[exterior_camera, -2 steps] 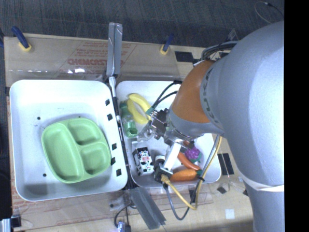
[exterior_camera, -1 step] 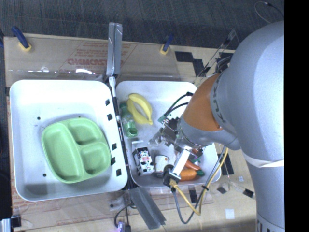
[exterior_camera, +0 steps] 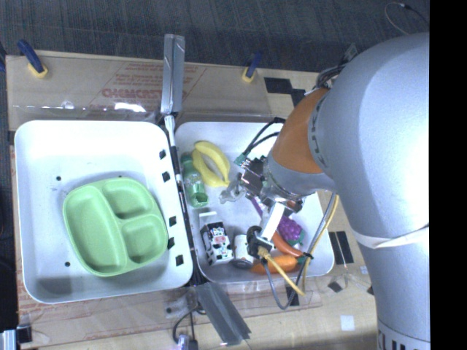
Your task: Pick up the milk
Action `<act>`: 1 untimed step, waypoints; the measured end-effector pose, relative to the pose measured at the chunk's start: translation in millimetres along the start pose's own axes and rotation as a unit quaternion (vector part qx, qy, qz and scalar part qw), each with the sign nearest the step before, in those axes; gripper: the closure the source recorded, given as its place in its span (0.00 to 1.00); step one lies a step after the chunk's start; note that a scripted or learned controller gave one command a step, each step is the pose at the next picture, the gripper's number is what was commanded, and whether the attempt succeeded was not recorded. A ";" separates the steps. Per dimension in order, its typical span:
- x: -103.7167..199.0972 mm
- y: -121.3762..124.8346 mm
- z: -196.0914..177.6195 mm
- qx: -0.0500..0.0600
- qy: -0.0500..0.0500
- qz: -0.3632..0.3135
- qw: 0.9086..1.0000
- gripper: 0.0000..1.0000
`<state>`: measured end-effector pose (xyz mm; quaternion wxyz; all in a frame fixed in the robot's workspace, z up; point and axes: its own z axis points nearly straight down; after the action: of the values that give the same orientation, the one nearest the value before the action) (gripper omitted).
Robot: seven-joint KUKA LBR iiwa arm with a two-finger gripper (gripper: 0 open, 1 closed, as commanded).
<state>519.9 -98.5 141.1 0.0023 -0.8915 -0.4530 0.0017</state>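
Reaching in from the right, the arm [exterior_camera: 379,122] covered much of the right bin [exterior_camera: 219,131], its grey bulk and orange band hiding that bin's far wall. The gripper [exterior_camera: 237,187] hung over the middle of the bin, just right of the banana [exterior_camera: 210,162]. Whether it was open or closed could not be told from this slant. The milk [exterior_camera: 214,240], a small white carton with black patches, sat near the bin's front left corner, close to the wall between the bins and apart from the gripper. Just right of it lay a small pale thing [exterior_camera: 241,248], perhaps a can, partly hidden by the robot's wrist parts. A green bottle [exterior_camera: 194,184] lay along the left wall beside the banana. Purple grapes [exterior_camera: 291,230] and a carrot [exterior_camera: 281,262] showed only in part beneath the arm. The left bin [exterior_camera: 36,166] held a green plate [exterior_camera: 95,224] with three compartments.
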 end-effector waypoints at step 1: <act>89.2 20.4 -50.1 -0.001 0.000 0.098 0.995 0.00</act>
<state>589.2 -38.6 191.0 0.0016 -0.9315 -0.3638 0.0016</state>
